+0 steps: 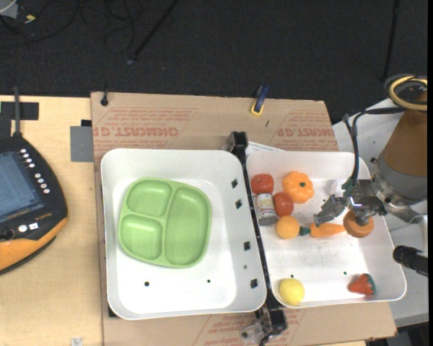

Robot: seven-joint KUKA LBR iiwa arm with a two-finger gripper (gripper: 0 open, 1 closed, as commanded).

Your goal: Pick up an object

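Observation:
The right bin (390, 265) holds several toy foods. A red tomato (262, 184) and an orange pumpkin (298, 186) lie at the back. A small can (265, 209), a second red tomato (283, 205) and an orange (288, 228) cluster near the divider. A carrot (327, 230) lies mid-bin, with a brown-orange round piece (359, 225) to its right. A lemon (291, 291) and a strawberry (361, 285) sit along the front wall. My gripper (330, 210) hangs low just above the carrot, between the pumpkin and the round piece; nothing is visibly held.
The left bin (224, 280) carries a green divided plate (164, 222). An orange-edged teach pendant (14, 200) lies on the bench at the far left. A blue and yellow clamp (258, 101) grips the cardboard's back edge. The arm's body (408, 157) rises over the right bin's right wall.

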